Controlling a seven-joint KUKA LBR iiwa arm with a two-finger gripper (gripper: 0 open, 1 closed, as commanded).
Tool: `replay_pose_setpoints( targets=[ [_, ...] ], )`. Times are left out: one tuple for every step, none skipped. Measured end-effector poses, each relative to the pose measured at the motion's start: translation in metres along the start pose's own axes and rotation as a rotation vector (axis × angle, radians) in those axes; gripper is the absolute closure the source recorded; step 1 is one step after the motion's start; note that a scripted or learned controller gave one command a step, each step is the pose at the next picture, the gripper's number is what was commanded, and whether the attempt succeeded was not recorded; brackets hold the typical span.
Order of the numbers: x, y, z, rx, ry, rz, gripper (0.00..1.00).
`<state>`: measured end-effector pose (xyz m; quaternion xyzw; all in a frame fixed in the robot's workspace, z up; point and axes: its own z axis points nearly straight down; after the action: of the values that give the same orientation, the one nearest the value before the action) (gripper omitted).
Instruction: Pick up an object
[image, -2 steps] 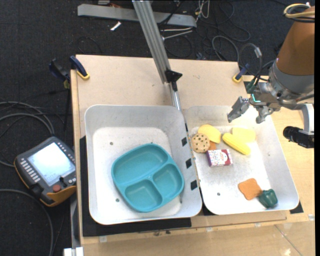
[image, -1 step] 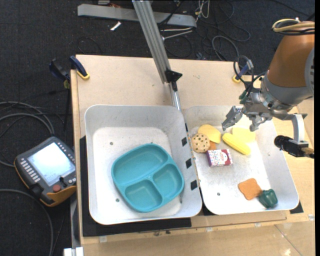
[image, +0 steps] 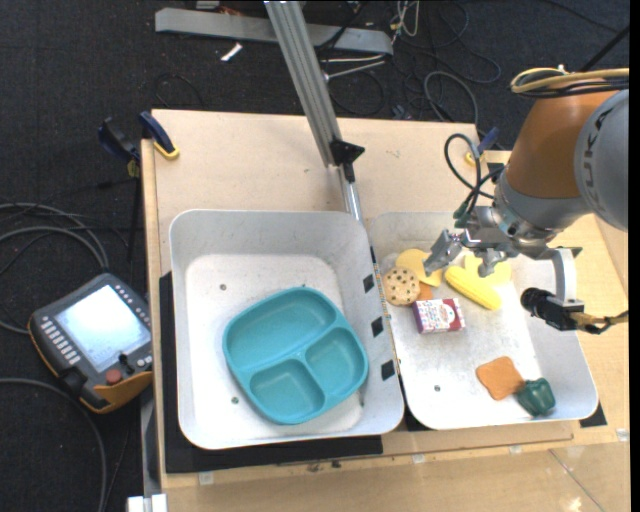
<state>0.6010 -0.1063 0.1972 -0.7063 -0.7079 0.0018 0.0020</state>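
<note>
My gripper (image: 462, 260) hangs over the back of the right bin (image: 560, 340), its two grey fingers spread apart with nothing between them. Just below it lies a yellow banana-like piece (image: 474, 286). A round cookie (image: 402, 285) and an orange wedge (image: 424, 281) lie to its left, near the bin's left wall. A small pink and white carton (image: 438, 316) rests in the bin's middle. An orange slab (image: 499, 377) and a green pepper (image: 537, 396) sit at the front right.
The left bin (image: 200, 250) holds a teal divided plate (image: 294, 353). A metal pole (image: 312, 85) slants up from between the bins. A black bracket (image: 550, 305) sticks out by the right bin's edge. A teach pendant (image: 90, 340) lies left of the bench.
</note>
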Motion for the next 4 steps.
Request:
replay_pose_setpoints(
  targets=[
    [0.003,-0.001,0.044,0.0,0.0,0.002,0.0],
    [0.003,0.001,0.03,-0.007,-0.001,0.002,1.0],
    [0.007,0.004,-0.013,-0.01,-0.001,0.0,1.0],
    [0.007,0.005,-0.067,-0.012,-0.002,-0.001,1.0]
  ],
)
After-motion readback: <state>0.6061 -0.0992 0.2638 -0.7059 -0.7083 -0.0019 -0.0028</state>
